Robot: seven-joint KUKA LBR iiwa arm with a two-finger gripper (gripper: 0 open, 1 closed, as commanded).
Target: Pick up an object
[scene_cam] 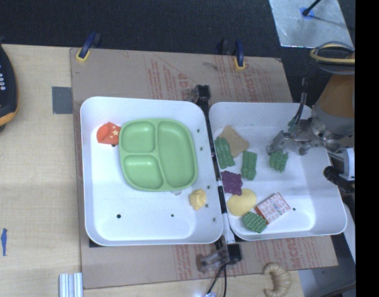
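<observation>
The pincer (279, 148) sits low in the right bin (313, 218), at the frame's right. Its fingers are spread over a green toy (278, 161), not gripping it.

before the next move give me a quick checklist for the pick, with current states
1. Gripper is over the right bin: ok.
2. A target sits near it: ok, the small green block lies just below the gripper.
3. Block is between the fingers: cannot tell, metal parts hide the contact.
4. Space around the target: ok, the nearest neighbour, the green piece, lies apart to the left.
5. Bin wall clearance: ok, the block sits away from the rim.
6. Left bin items out of the way: ok, green divided plate lies across the divider.
</observation>
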